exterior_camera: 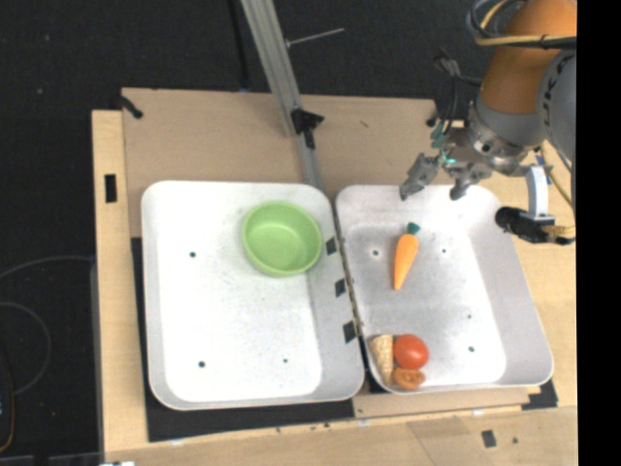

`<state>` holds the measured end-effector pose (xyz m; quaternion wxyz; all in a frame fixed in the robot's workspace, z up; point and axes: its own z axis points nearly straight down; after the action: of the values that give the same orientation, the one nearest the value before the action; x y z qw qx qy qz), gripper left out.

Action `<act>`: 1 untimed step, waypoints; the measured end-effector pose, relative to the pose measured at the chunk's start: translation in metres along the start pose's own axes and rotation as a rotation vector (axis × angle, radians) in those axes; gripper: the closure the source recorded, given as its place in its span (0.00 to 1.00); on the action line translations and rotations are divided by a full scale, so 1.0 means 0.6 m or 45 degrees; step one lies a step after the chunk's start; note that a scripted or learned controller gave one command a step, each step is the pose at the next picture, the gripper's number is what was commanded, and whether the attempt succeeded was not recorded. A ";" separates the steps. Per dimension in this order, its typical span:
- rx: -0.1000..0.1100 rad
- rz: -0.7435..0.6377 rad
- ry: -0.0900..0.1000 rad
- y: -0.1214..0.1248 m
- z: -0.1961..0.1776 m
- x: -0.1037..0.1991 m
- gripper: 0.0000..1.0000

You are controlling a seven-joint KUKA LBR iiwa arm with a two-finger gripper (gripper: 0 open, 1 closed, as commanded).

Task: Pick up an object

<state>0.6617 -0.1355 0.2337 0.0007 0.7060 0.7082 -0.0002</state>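
The gripper (434, 183) hangs with jaws spread and empty over the far edge of the right white bin (505, 289), while the orange plastic carrot (405, 259) lies just nearer the camera, its long axis running roughly toward them.

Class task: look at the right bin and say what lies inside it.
Inside the right bin lie a carrot near the middle and, in the near left corner, a tomato with two small items touching it, too small to name. The tool hovers over the far edge.

Robot lab: arm (524, 66), white bins (194, 357)
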 end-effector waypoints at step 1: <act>0.000 -0.001 -0.001 0.000 0.000 0.000 0.00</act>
<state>0.6617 -0.1358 0.2338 0.0008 0.7058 0.7084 -0.0005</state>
